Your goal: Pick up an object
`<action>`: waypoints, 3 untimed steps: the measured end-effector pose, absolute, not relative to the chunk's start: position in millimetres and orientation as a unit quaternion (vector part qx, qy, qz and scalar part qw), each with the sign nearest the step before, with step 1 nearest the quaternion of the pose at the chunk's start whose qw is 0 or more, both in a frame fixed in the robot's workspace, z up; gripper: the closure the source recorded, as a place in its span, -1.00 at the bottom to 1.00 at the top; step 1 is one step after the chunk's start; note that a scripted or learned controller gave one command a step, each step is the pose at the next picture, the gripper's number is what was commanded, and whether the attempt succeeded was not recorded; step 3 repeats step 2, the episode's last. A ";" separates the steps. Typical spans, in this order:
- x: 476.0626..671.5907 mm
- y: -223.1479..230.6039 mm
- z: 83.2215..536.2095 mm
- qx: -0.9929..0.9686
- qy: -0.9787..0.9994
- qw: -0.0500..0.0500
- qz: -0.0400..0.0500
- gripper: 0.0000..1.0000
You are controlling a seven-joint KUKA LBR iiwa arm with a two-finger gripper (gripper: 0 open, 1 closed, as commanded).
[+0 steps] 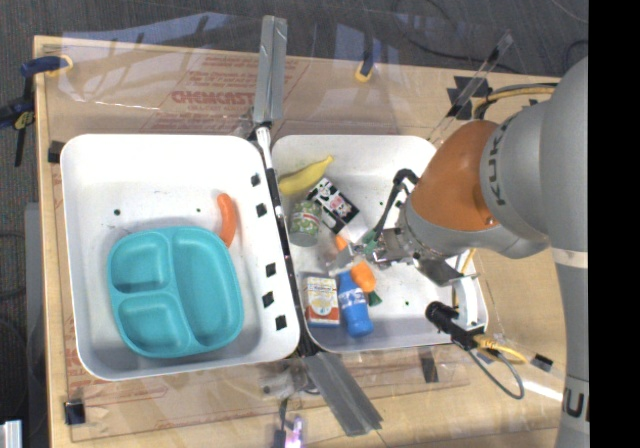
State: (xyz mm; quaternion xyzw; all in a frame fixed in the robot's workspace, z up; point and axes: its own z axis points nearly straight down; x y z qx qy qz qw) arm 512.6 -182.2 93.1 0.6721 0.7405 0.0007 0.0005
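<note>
My gripper (372,248) reaches down into the right bin (400,158), near its middle, under the orange-banded wrist. It sits just above a small orange piece (364,278) and beside a blue bottle (354,308). Left of them lies a small printed carton (320,298). Further back are a greenish jar (304,224), a black-and-white packet (333,202) and a yellow banana (305,176). Nothing shows held between the fingers.
The left bin (75,161) holds a teal divided plate (178,291) and an orange carrot-like piece (227,219) by its right wall. A grey divider with black clips runs between the bins. The arm covers the right bin's right side.
</note>
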 end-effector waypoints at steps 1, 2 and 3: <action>513.1 -182.1 102.5 0.670 0.743 0.000 0.000 1.00; 537.8 -167.1 184.0 0.715 0.699 0.000 -0.001 1.00; 537.8 -167.1 184.0 0.715 0.699 0.000 -0.001 1.00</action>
